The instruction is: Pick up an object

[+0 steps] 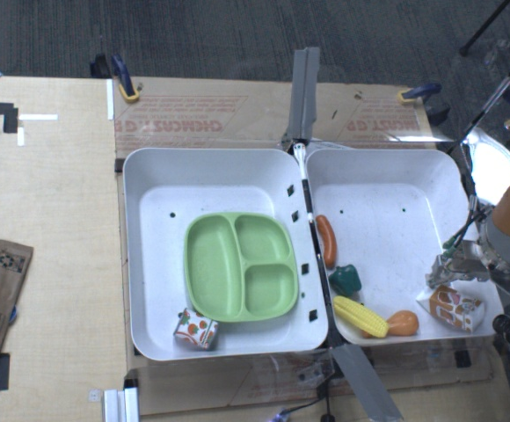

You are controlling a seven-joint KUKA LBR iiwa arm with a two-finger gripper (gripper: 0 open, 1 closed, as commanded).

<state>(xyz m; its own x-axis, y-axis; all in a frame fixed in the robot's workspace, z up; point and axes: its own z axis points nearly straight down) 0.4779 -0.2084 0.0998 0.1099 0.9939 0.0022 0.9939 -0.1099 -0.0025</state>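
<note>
In the right bin (pixel 380 202), a white and orange carton (pixel 457 310) lies at the near right corner. My gripper (pixel 448 275) hangs just above the carton's far left edge, coming in from the right. Further left in this bin lie a yellow corn cob (pixel 360 316), a small orange fruit (pixel 403 323), a dark green pepper (pixel 346 280) and a reddish sausage (pixel 327 239) along the left wall.
The left bin (pixel 149 236) holds a green divided plate (pixel 240 266) and a small red-patterned carton (pixel 195 331) at its near edge. A grey post (pixel 304 95) stands behind the divider between the bins. Blue clamps (pixel 125 79) sit at the board's far corners.
</note>
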